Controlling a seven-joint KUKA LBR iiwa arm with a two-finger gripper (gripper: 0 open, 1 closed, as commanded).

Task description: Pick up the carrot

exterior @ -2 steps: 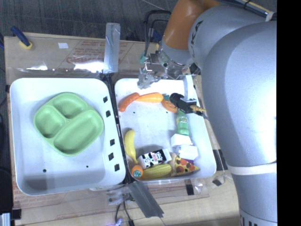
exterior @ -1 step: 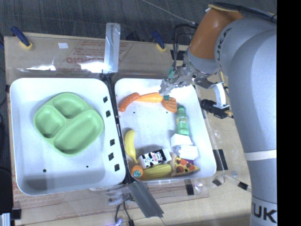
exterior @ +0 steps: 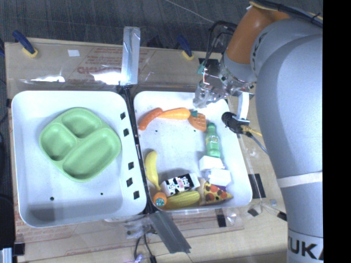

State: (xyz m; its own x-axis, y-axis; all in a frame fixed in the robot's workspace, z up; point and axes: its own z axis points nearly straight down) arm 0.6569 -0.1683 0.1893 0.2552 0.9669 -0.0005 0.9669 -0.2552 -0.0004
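The left bin (exterior: 22, 147) holds a green divided plate (exterior: 80, 142). In the right bin (exterior: 241, 169), the carrot (exterior: 174, 113) lies flat near the back wall at about twelve o'clock, not yet lifted. The tool (exterior: 204, 98) hovers just off its leafy end, toward two o'clock; whether it is released or clenched I cannot tell. The grasp and the lift both appear left to do.

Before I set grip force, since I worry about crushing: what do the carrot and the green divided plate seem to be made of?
The carrot looks like moulded toy plastic: uniform orange, smooth, faintly glossy, with a small green stem end. It is probably rigid, though softness can't be judged here. The green divided plate looks like hard plastic with a satin finish: even pale green, rounded moulded compartment ridges, soft highlights.
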